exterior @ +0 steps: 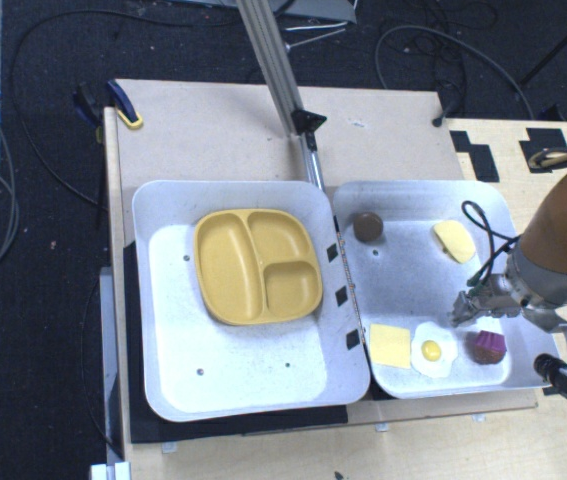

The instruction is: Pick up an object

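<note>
The grey arm's jaws hovered just left of the small purple toy in the right white bin; their state could not be told. Descending there risked clipping the round fried-egg toy beyond it.

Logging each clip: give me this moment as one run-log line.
gripper: low in right bin | nearest: purple object | grasp: none seen | divided plate: left bin

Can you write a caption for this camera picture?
Grey robot gripper hovers over right white bin beside purple toy and fried egg.
</note>
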### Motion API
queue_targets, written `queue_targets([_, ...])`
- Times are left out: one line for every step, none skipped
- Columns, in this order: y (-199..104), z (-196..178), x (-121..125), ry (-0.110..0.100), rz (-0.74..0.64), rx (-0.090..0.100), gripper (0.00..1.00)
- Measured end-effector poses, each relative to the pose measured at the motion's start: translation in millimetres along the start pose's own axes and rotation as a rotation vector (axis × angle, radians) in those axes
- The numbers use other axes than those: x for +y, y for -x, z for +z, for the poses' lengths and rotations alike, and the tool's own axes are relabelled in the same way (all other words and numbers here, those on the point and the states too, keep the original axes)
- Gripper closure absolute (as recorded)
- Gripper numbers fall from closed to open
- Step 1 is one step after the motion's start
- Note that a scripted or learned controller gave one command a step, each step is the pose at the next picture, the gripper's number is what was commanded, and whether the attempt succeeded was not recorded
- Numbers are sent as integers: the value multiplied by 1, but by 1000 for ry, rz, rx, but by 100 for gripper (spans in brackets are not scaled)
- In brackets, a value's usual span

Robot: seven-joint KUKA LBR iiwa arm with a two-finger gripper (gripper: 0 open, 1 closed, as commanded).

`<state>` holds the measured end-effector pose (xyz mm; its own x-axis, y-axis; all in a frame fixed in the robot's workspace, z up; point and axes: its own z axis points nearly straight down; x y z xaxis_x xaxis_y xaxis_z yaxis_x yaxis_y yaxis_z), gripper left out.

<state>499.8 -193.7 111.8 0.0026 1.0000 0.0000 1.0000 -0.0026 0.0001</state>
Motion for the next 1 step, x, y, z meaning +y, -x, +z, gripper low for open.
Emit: queue_targets([-3,-43,4,4,-5,-2,100])
